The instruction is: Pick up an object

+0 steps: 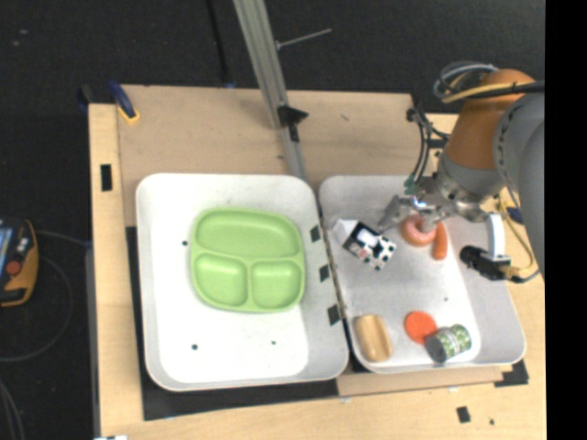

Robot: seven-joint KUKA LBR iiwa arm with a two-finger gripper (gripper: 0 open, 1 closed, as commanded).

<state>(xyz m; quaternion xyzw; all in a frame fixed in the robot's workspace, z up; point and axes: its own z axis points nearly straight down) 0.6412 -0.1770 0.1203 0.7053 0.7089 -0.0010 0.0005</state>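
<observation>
My gripper [417, 211] hangs over the far part of the right bin [491, 314], right above a pink ring-shaped toy [418, 232]. Against the ring's right side lies a small orange carrot-like piece [440, 242]. To the gripper's left a black-and-white patterned block [370, 244] rests on the bin floor. Along the near edge of the same bin lie a tan bread-like piece [372, 336], an orange disc [419, 324] and a green can [449, 342] on its side. I see nothing lifted off the floor.
The left bin [165, 337] holds a green divided plate [248, 259]. A grey metal post [266, 62] slants up from the bench behind the bins. The arm's orange band [477, 136] and cables crowd the right bin's far right corner.
</observation>
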